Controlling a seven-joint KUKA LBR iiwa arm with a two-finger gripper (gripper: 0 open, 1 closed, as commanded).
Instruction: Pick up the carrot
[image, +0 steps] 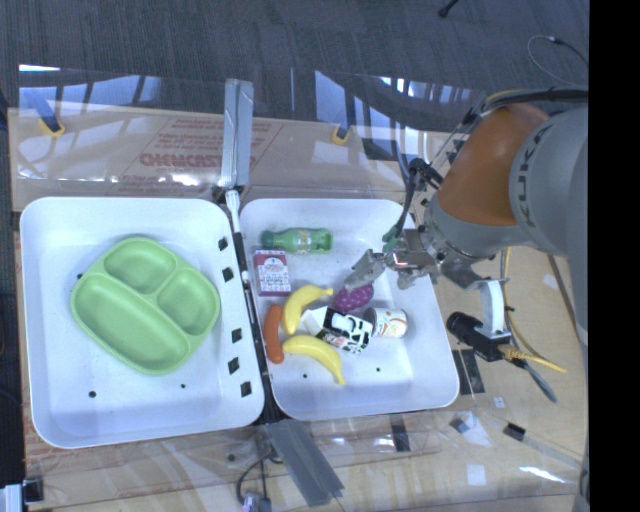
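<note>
— White bin on the left (40, 400): what inside?

— Just a green divided plate (146, 302), lying flat toward the left half. Nothing else worth naming.

— And the right bin (425, 385)?

— Crowded. Starting at its left wall: carrot (273, 334), orange, lying lengthwise against that wall, toward the near side. Just beyond it, a small red card or packet (271, 271), and at the far side a green bottle (296, 240) on its side. Then two bananas: one (302, 303) curving beside the carrot's far end, another (317, 355) just right of its near end. Further right, a black-and-white carton (344, 329), a purple item (352, 296), probably grapes, and a small white bottle with an orange label (390, 323).

— Gripper?

— Hanging over the right part of that bin (384, 262), above the purple item, well apart from the carrot. Fingers look spread somewhat, with nothing seen between them; hard to be sure at this size.

— So, progress on the pick?

— None showing. Carrot resting in the bin, untouched. Left to do, by the look of it: shift leftward across the clutter, descend beside the bin wall, close, lift. Tight spot, with wall on one side and bananas on the other.
</note>
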